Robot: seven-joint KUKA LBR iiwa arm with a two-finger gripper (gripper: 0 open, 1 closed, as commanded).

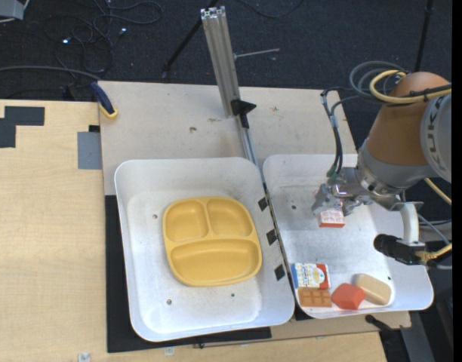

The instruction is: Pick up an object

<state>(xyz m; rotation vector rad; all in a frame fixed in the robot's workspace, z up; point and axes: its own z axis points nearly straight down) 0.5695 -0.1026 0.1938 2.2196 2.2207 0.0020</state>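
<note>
Hand (pixel 331 202) low in right bin (pixel 306 179), at 12 o'clock; finger state cannot be told. Small red-white carton (pixel 332 218) directly beneath: judged light, rigid; take across narrow sides

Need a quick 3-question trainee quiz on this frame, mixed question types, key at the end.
1. True or false: the yellow divided plate lies in the right bin.
2. Multiple choice: what sits right at the gripper? A) a small red-and-white item B) the plate C) the waffle piece
3. Fill in: the small carton, the waffle piece, the red piece and the tan piece cluster at the right bin's ____ edge in the camera view.

Key: 1 false, it lies in the left bin; 2 A; 3 bottom.
</note>
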